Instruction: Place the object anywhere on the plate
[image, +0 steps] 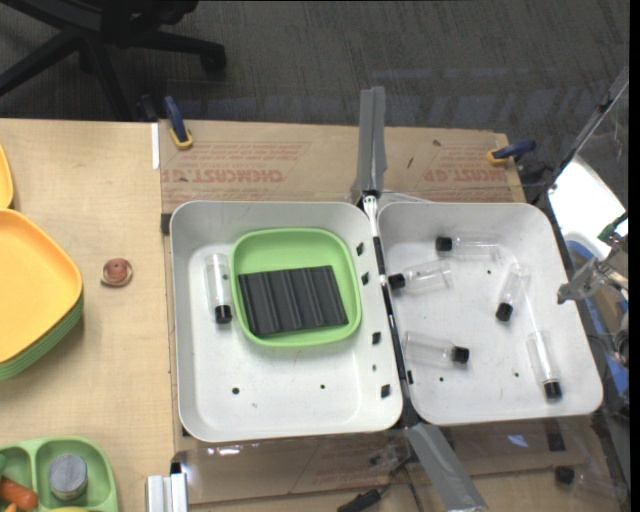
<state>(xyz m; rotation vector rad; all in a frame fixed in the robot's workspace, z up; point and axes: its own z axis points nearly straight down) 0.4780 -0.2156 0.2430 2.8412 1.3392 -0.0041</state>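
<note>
Camera view, looking down: in the left bin (280, 395), a green plate (295, 243) bearing a dark ridged block (295, 300). Just beside the plate's left rim, apart from it – a clear vial (217, 288), black cap toward the near side, lying flat. In the right bin (470, 215), five more capped vials (435, 350) scattered well apart. At that bin's right rim, the gripper (588, 283) – blurred, cut off; wide or narrow, impossible to tell.
</note>
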